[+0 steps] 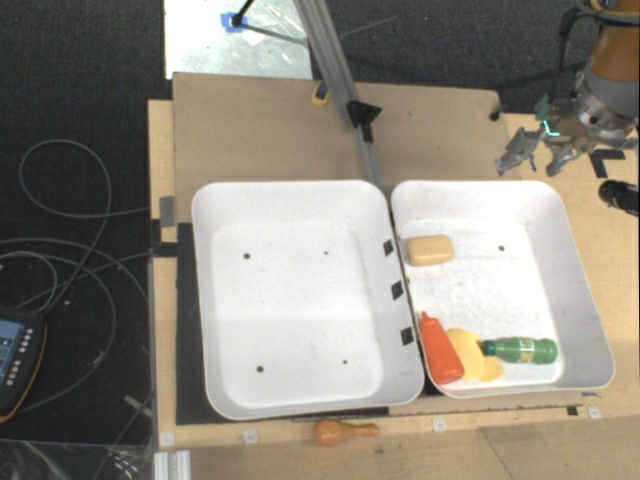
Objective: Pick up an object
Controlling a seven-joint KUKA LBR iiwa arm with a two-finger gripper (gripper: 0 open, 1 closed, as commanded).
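While the arm (612,43) reaches in at about two o'clock in the camera view, its gripper (538,153) hangs over the brown bench board (430,133), just outside the far rim of the right bin (560,218). Its two fingers (517,154) stand spread apart, with nothing between them; one points toward nine o'clock, the other sits nearer the wrist. The orange band (612,58) shows above the grey wrist.

Four objects lie in the right bin. A tan, rounded block like a sponge or bread roll (429,250) rests at about ten o'clock of that bin, close to the wall shared with the left bin (210,298), and well apart from the gripper. Toward six o'clock, a red bottle-shaped piece (440,348) lies against the near-left corner, its narrow end pointing to twelve o'clock. Touching it on the three o'clock side is a yellow rounded object (470,353). A green bottle (520,349) lies on its side just beside the yellow one, its long axis running from nine to three o'clock.

Off the bins, at six o'clock of the bench edge, a small tan pear-shaped thing (340,430) lies on the board. A grey metal pole (330,53) slants from twelve o'clock down to the gap between the bins. Black cables (70,218) loop on the dark floor at nine o'clock, beside a handheld control pendant (18,360).
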